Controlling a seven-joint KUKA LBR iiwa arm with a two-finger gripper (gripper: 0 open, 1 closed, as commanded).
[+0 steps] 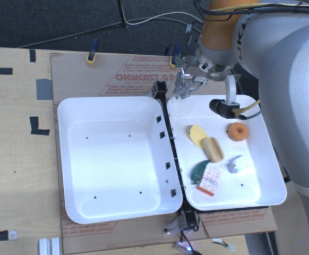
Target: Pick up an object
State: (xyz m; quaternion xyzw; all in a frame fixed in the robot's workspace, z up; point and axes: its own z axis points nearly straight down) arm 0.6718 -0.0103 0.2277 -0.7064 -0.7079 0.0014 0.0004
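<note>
I see the tool (185, 85) hovering over the right bin's (260, 195) far left corner; I cannot tell its opening. The tan bread-like piece (214, 149) lies mid-bin, touching the yellow piece (197, 134). It looks light and slightly soft; I'd grip across its narrow middle.

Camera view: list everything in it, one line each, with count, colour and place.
bins: 2, white, side by side on the bench
donut: 1, orange, right bin, right side
yellow piece: 1, yellow, right bin, middle
tan block: 1, tan, touching the yellow piece
green item: 1, green, right bin, front
packet: 1, white and red, beside the green item
grey bit: 1, grey, right bin, right front
clamps: 2, blue and yellow, board's far edge
arm: 1, grey, orange band, from right
claw: 1, metal, above right bin's far-left corner
</note>
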